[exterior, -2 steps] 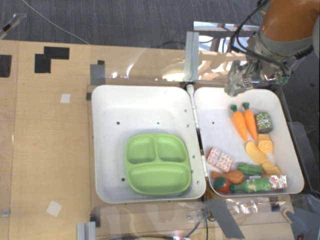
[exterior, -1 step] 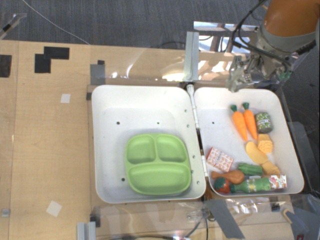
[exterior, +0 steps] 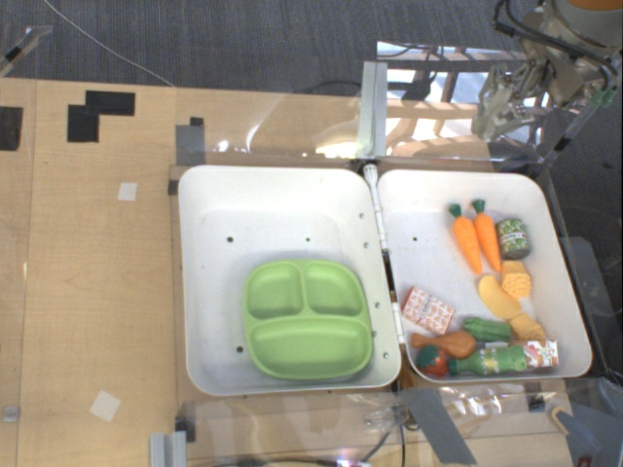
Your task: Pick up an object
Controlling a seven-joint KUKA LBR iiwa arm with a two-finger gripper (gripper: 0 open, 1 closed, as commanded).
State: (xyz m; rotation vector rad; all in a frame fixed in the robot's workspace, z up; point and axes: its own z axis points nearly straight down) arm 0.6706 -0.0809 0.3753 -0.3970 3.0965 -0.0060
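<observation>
Your gripper (exterior: 506, 105) is parked up in the top right of the frame, above the far edge of the right bin (exterior: 428, 202), with nothing in it. Can't tell from this angle how it's set for a grab.

So you're at the very start: no approach yet, nothing picked. All the candidates sit in that right bin. Two carrots (exterior: 475, 238) lie side by side near the top with a green pouch (exterior: 513, 238) just beside them; below that there's a yellow piece (exterior: 498, 298), a red-patterned box (exterior: 427, 310), a drumstick (exterior: 445, 343) and a bottle (exterior: 501, 359) crowded along the bottom edge. The left bin (exterior: 214, 212) just has a green tray (exterior: 308, 319).

Next you'd need to drop down-frame onto one item. I'd go for the carrots, less clutter there.
</observation>
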